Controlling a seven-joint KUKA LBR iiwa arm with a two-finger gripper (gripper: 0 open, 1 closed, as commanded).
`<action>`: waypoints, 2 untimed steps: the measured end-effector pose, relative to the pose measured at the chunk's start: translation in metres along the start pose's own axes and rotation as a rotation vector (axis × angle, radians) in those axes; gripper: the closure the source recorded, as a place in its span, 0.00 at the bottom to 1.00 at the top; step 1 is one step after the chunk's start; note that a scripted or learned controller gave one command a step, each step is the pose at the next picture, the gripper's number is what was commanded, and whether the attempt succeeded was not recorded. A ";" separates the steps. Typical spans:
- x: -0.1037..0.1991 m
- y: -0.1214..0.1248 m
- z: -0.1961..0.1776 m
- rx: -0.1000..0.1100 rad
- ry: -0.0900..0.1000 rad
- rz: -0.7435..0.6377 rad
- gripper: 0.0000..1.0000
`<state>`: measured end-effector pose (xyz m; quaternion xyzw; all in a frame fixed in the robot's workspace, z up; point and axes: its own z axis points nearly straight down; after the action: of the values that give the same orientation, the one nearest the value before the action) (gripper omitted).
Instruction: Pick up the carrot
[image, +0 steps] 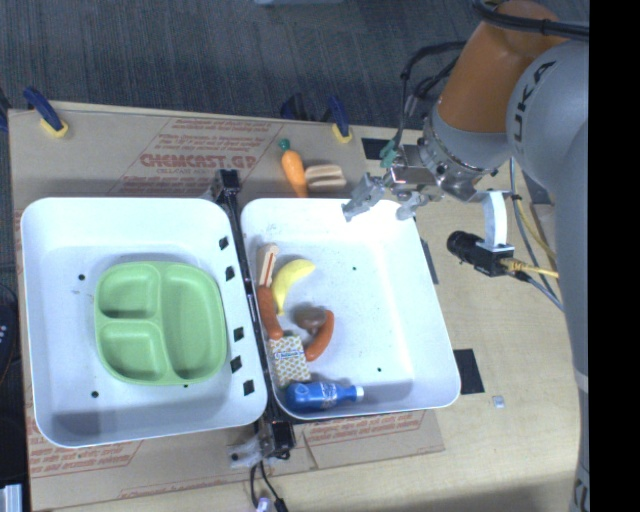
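A pale wooden counter (500, 440) carries a sheet of printed brown cardboard (190, 150), clamped at its far edge. Beyond lies dark grey carpeted floor (200, 50), evenly lit.

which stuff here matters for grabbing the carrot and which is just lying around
For the job: carrot, on the cardboard behind the right bin; gripper.

Lying about: green plate, banana, blue bottle, sausage, bread roll.

A robotics lab: clamped cardboard (200, 150) under white bins (420, 300).
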<state>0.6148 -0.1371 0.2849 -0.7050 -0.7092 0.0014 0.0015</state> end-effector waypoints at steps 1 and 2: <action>-0.027 -0.013 -0.061 -0.001 -0.001 0.197 0.00; -0.057 -0.014 0.105 0.003 0.002 0.433 0.00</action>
<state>0.6010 -0.1942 0.1796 -0.8410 -0.5410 0.0023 0.0029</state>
